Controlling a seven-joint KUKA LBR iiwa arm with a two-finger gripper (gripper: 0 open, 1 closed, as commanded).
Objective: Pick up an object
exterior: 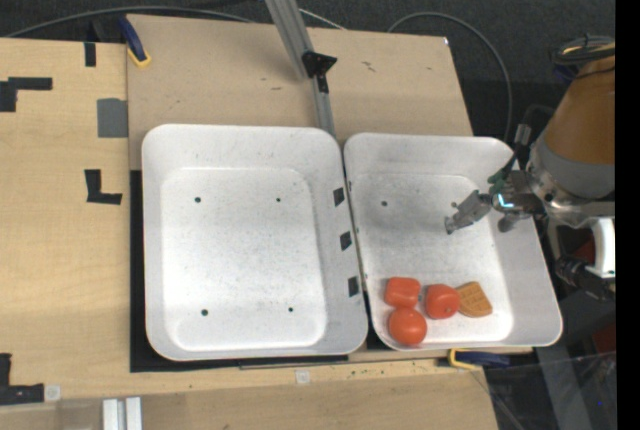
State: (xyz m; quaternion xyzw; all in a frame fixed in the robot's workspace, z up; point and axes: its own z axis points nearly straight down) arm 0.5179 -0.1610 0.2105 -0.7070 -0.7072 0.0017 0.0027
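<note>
Gripper (470,214), fingers apparently spread around nothing, hangs at centre right over the right bin (420,158), well above three red tomato-like pieces (404,292) and an orange wafer (474,299) clustered lower right, where closing fingers may jam between neighbours.

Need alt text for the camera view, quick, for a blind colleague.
The pincer hovers over the right bin, apart from three red pieces and an orange piece clustered at its near edge. The left bin sits alongside.

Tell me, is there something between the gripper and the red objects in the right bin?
Nothing visible. The gripper hangs over bare floor of the right bin; the red objects lie nearer the bin's front edge.
</note>
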